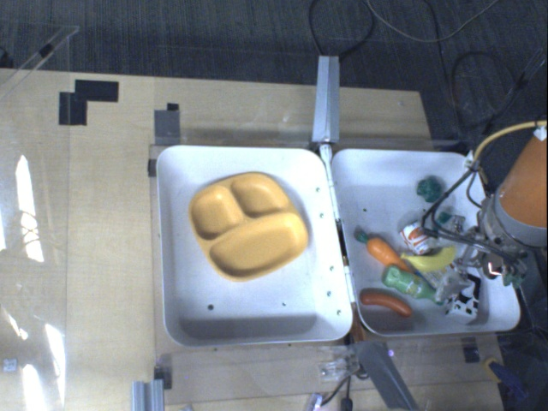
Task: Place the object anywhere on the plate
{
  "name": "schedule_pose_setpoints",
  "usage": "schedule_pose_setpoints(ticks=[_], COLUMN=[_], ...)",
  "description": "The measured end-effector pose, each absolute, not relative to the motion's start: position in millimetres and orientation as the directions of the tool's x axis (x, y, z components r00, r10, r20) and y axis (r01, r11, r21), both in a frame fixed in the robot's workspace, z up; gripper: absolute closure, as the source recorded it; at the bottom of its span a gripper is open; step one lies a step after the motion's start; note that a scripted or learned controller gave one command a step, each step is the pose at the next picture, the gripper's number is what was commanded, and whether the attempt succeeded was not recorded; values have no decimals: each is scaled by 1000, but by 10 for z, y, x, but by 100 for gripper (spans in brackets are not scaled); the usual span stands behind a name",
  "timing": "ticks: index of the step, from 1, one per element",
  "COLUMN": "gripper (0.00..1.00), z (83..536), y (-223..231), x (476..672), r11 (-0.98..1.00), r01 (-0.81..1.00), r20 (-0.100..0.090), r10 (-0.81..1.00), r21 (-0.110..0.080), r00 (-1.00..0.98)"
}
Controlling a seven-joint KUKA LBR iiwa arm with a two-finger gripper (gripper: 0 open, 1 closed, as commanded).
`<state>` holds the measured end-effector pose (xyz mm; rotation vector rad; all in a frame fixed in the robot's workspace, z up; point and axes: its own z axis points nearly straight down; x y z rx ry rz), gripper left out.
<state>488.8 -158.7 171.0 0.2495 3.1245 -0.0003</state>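
Hanging low over the right bin [368,174], the claw [458,291] is sitting among the toy foods; I cannot tell its state. Beside it, a banana [431,260], a carrot [384,250], a green bottle [407,282] and a sausage [385,300] are lying. The yellow plate [248,223] is resting in the left bin [175,229].

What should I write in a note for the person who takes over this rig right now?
Gripper: low in the right bin, among the toys; whether open or shut cannot be told.
Plate: yellow, three compartments, in the left bin, nothing on it.
Toys in the right bin: carrot, sausage, green bottle, banana, teal piece.
Done: nothing placed yet.
Left: pick one object and set it on the plate.
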Motion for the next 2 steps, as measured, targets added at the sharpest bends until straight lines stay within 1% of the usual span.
schedule_pose_setpoints(ticks=[1,2], gripper=[0,0], z=[2740,1796], y=[-1812,-1999], x=[5580,4947], r11=[1000,978], r01=[30,-210], r20=[-9,-7], r10=[30,-210], r21=[-1,-3], r00=[-1000,-978])
